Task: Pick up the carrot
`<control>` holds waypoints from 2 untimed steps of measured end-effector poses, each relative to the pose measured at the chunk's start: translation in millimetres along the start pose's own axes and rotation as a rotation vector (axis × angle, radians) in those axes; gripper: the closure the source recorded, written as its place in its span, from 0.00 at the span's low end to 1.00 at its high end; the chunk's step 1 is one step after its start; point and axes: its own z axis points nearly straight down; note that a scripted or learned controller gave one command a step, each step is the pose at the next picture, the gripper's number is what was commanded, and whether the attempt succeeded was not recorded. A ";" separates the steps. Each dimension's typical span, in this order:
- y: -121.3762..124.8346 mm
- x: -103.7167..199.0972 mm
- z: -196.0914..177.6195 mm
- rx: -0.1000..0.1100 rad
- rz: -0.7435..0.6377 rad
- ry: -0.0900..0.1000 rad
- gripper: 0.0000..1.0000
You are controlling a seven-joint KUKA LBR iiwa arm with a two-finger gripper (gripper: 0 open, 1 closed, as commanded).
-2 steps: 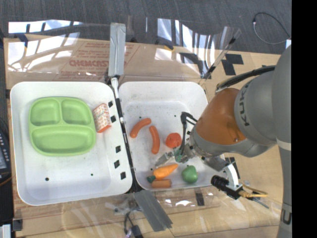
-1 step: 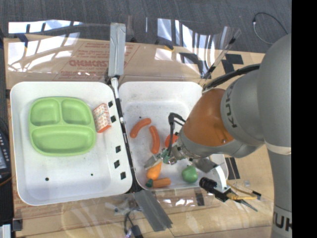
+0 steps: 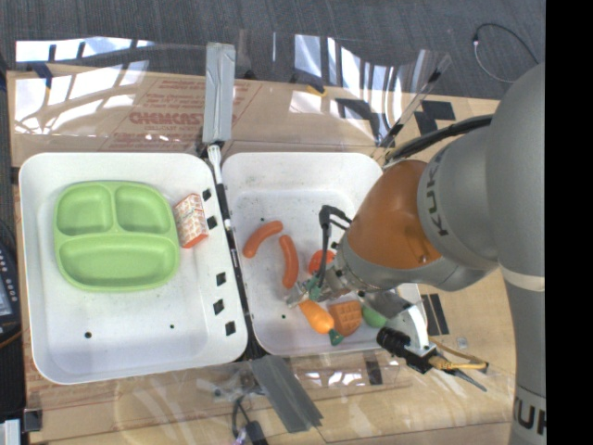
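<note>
Carrot (image 3: 318, 317): orange, with a green end pointing toward the front wall, lying near the front edge of the right bin (image 3: 278, 170)
Gripper (image 3: 313, 292): low over the right bin, just behind the carrot and close to it; the carrot is not seen between its fingers
Jaws: cannot tell whether they are open or closed, the tips are small and partly lost among the toys
Arm (image 3: 435, 221): grey with an orange band, reaching in from the right and covering the right part of the right bin
Sausages: one (image 3: 261, 238) lies slantwise mid-bin, the other (image 3: 290, 260) just right of it, nearly upright in the view
Neighbours of the carrot: a brown waffle-like piece (image 3: 347, 318) touching it on the right, a green piece (image 3: 372, 318) beyond that
Left bin (image 3: 111, 350): holds a green divided plate (image 3: 116, 235) and a small red-and-white carton (image 3: 191, 220) beside the plate, near the bin's right wall
</note>
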 end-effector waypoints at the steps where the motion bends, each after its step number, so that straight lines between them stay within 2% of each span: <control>1: -11.9 -25.7 10.2 0.005 -0.177 0.004 1.00; 2: -11.1 -25.4 1.0 0.006 -0.183 0.004 1.00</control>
